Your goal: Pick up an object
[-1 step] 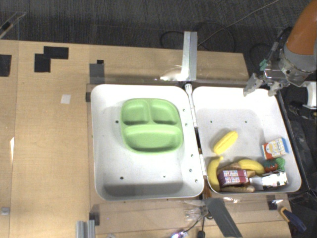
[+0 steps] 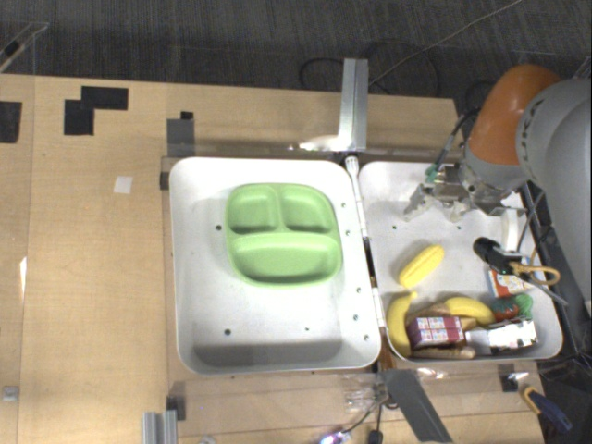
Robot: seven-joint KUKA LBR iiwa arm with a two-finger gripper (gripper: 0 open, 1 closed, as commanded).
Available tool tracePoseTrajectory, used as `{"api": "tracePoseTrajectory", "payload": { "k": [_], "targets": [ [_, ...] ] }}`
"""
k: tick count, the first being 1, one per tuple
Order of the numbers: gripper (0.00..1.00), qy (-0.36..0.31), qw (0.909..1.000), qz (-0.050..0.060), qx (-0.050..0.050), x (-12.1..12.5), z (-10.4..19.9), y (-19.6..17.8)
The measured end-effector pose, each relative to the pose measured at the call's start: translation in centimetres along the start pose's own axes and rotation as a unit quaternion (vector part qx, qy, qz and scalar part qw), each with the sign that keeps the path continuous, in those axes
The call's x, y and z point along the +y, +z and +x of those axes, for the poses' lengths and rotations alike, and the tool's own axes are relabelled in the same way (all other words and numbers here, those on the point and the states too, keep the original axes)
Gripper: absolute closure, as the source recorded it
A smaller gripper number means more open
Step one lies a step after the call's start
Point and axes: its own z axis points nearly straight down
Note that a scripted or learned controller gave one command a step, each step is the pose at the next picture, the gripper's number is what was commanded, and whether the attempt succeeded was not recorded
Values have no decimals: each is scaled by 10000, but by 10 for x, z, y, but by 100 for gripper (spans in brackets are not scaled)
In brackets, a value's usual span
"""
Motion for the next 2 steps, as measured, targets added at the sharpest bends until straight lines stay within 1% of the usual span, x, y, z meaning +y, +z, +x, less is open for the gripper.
{"api": "tracePoseTrajectory", "payload": {
  "k": [1, 2],
  "targets": [
    [0, 251, 9997, -12, 1, -105, -11, -3],
    [0, -328, 9994, -77, -9, -151, 23, -5]
  ]
}}
